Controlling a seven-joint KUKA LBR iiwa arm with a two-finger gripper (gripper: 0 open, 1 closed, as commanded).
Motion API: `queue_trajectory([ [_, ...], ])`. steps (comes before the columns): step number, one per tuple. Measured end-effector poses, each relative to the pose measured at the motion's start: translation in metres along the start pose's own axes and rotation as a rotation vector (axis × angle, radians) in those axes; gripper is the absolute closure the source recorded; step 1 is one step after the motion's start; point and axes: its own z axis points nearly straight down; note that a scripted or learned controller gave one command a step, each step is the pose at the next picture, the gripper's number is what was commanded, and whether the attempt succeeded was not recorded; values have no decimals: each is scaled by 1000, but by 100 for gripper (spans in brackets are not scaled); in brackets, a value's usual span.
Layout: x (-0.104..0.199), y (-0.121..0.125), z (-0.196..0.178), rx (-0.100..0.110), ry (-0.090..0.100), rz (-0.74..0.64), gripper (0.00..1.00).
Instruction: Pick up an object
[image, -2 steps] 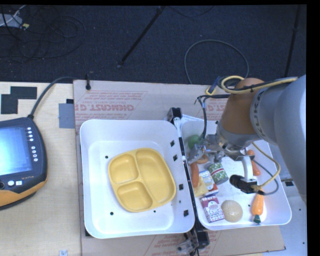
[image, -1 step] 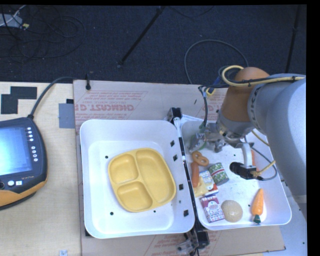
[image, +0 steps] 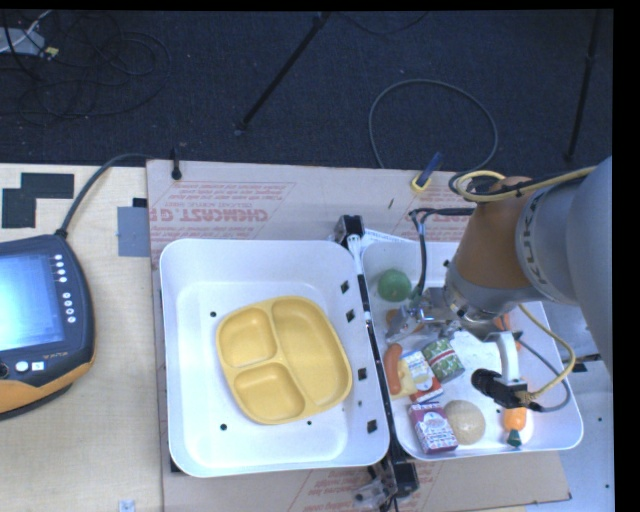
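The arm reaches into the right bin (image: 560, 432), with the end effector (image: 418, 318) low over the far-left part of that bin's clutter. I judge this to be the approach step, before any grasp, as nothing is seen in its grip. Whether it is spread or pressed together I cannot tell at this slant.

The likeliest targets are the green ball (image: 395, 284), just left and far of it, and the green packet (image: 443, 360), just on its near side. The next move calls for settling on one of these, centring over it and coming down clear of the neighbours, which are packed closely.

Counted:
- Two bins sit on the worktop (image: 250, 200).
- The left bin (image: 190, 330) holds one yellow plate (image: 283, 358).
- The right bin holds seven things:
  - one green ball
  - one green packet
  - one white packet (image: 416, 373)
  - one orange stick (image: 393, 366), touching the white packet
  - one red carton (image: 432, 428)
  - one pale lump (image: 465, 422), just beside the carton
  - one small orange piece (image: 514, 420), at the near right
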Motion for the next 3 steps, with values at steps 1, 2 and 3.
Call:
queue_trajectory([
  [1, 8, 63, 0, -8, -2, -4, 0],
  [2, 7, 30, 0, 1, -1, -1, 0],
  [3, 6, 31, -10, 0, 1, 1, 100],
])
